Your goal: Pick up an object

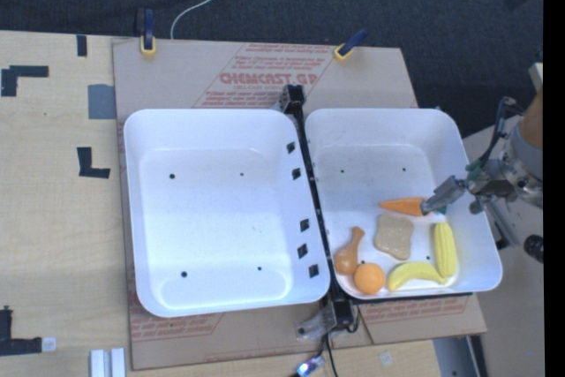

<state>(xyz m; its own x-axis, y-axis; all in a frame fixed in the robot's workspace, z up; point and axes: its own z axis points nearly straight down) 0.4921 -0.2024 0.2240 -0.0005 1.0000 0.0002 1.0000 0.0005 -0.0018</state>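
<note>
My gripper (pixel 441 195) reaches in over the right edge of the right bin (pixel 380 124), its dark tip low inside and right at the thick end of the carrot (pixel 403 207). At this slant I cannot tell whether it is released or clenched, nor whether it has the carrot; the tip and the carrot's end meet or overlap in the view, and that is as much as I can read. My wrist and its grey hardware sit just outside the bin's right wall, over the counter (pixel 53 190).

All the toy food lies in the lower right part of that bin. The carrot lies nearly level, pointing left. Just below it is a tan slice of bread (pixel 394 236), tilted. To the right of the bread an ear of corn (pixel 445 248) lies roughly upright along the bin's right wall. A banana (pixel 417 275) curves along the bottom wall, its right end close to the corn's lower end. An orange (pixel 370 278) sits left of the banana, nearly touching it. A brown drumstick (pixel 350 254) lies just above and left of the orange, near the divider between the bins.

The left bin (pixel 141 190) sits beside the right one on a sheet of cardboard (pixel 256 75), which is clamped at its far edge.
</note>
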